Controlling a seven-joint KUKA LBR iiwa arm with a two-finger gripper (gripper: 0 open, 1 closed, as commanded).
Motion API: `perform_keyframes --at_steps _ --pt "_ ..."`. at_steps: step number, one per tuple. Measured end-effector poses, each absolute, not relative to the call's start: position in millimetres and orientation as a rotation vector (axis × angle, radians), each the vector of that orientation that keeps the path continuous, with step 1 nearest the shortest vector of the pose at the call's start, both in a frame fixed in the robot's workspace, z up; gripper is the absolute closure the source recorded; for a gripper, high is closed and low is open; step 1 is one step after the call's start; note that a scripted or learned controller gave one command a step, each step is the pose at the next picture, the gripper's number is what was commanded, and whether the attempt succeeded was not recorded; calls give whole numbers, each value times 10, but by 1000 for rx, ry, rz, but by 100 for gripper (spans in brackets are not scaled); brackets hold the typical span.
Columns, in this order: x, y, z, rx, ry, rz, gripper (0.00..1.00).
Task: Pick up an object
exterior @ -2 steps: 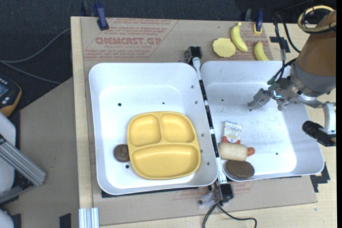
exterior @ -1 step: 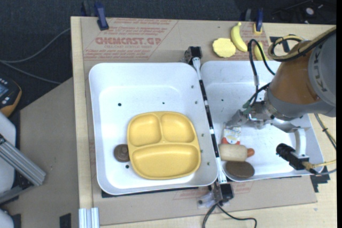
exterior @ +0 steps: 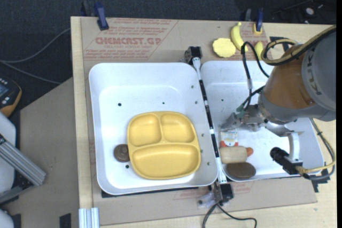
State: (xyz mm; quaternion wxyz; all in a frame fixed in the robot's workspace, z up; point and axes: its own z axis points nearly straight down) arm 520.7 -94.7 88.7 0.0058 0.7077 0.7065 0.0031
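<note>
Fingers (exterior: pixel 233 124) (gap unreadable) hover over a tan block (exterior: pixel 233 154) and brown disc (exterior: pixel 240 170) in the right bin (exterior: pixel 224 80).

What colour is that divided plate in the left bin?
Pale yellow. The divided plate shows plainly in the camera view.

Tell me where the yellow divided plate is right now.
The yellow divided plate lies in the left bin, toward its front, with a small brown round object touching its left edge.
</note>
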Motion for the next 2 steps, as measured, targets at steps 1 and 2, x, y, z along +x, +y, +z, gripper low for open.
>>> perform_keyframes --at_steps 1,2 --pt "6400 -1520 864 2210 2214 7 0" --pt "6205 -1997 851 2225 2216 -3 0"
